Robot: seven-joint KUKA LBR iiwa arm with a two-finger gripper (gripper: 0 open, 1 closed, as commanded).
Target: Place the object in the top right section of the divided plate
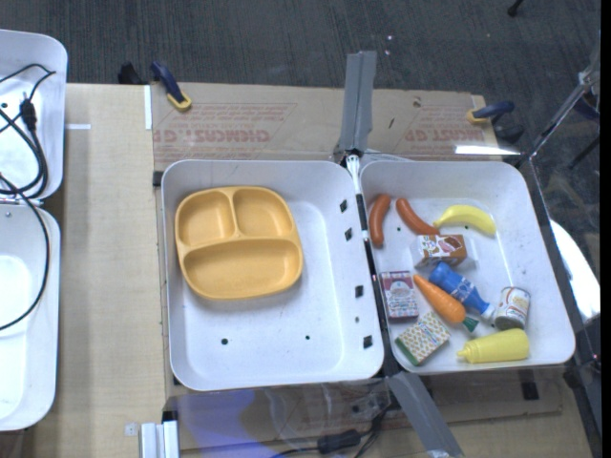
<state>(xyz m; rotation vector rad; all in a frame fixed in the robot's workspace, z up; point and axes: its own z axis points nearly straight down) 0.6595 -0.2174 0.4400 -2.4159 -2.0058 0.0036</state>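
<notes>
Gripper: open or closed, cannot tell. Plate (239,258) yellow, three sections, sits upper left in left bin (267,351); nothing in top right section (263,213). Candidate objects all in right bin (546,256): two sausages (379,219), banana (466,219), carton (444,249), blue bottle (456,287), carrot (441,299), can (512,307), red box (398,295), green box (423,339), mustard bottle (494,348). Carrot lies across blue bottle, touching.
</notes>
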